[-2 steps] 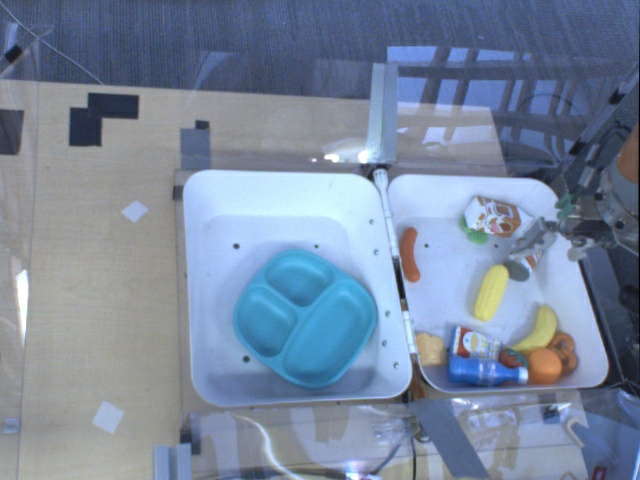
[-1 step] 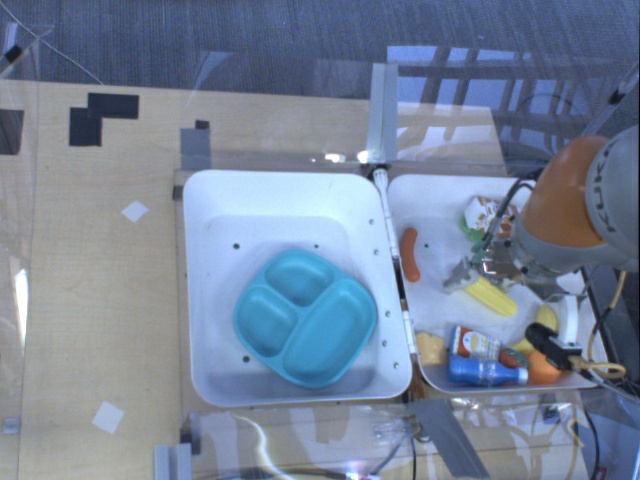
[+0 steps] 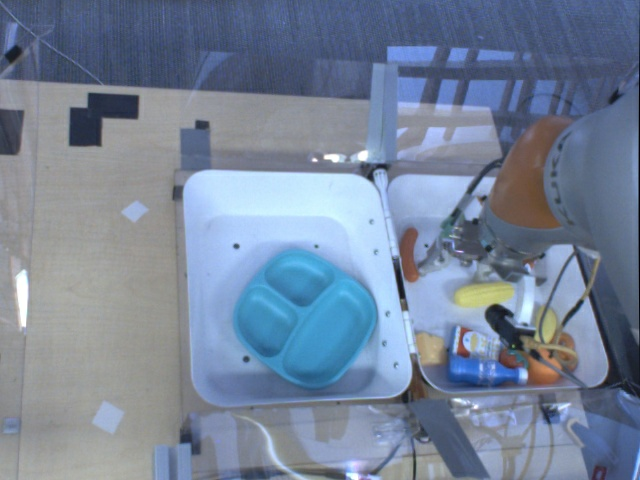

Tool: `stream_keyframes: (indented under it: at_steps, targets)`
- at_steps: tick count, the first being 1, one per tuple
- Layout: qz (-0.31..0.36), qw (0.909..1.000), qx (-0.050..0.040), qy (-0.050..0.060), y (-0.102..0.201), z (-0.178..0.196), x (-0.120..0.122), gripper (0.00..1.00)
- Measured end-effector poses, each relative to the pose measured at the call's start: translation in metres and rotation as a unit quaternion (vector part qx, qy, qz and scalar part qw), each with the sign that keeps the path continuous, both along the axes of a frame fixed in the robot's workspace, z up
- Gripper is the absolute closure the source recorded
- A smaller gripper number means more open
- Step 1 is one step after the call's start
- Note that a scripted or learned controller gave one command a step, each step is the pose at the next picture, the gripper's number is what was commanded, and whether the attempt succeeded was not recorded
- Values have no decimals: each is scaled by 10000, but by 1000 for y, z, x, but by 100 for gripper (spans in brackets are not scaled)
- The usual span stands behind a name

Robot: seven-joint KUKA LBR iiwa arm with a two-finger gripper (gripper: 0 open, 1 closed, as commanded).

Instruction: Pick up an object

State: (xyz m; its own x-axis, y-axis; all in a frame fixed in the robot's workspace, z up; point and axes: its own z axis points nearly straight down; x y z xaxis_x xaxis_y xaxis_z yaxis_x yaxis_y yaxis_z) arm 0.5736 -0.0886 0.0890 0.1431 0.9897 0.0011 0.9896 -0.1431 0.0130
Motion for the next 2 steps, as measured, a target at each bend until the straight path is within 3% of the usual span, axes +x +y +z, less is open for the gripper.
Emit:
stream_keyframes:
  at_steps: [1,2]
  targets:
    - [337,9994,-25,8,-61,0,-67,0]
    - [349,9994,-29,-35,-60,13,-64,100]
